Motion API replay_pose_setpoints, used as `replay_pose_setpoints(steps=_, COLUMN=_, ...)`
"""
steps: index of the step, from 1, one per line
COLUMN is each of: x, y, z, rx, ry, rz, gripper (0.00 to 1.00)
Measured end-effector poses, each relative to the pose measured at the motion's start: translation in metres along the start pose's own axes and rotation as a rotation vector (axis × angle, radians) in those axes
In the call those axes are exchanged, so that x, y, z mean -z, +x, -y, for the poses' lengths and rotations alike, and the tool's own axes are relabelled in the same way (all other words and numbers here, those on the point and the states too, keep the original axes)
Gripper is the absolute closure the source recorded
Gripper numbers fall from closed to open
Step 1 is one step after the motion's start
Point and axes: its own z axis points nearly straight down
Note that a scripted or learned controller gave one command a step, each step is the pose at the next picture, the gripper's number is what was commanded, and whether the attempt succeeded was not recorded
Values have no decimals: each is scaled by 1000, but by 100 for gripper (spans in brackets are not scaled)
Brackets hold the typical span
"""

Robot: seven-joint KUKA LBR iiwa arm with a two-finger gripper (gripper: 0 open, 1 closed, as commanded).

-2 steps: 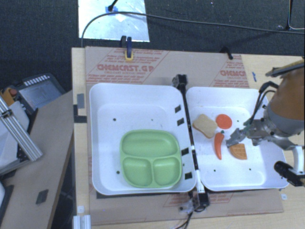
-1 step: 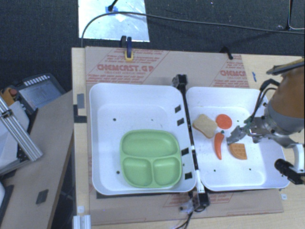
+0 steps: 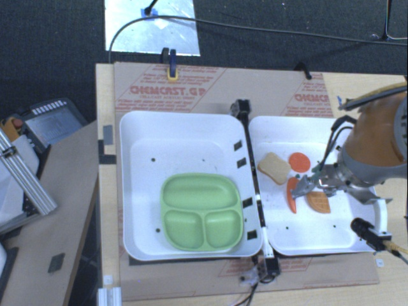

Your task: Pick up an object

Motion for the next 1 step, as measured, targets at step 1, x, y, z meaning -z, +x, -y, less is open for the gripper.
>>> replay_pose_setpoints(steps=1, x=-49, y=0, z=-1, rx=-1, ry=-6, rz=3, gripper=0)
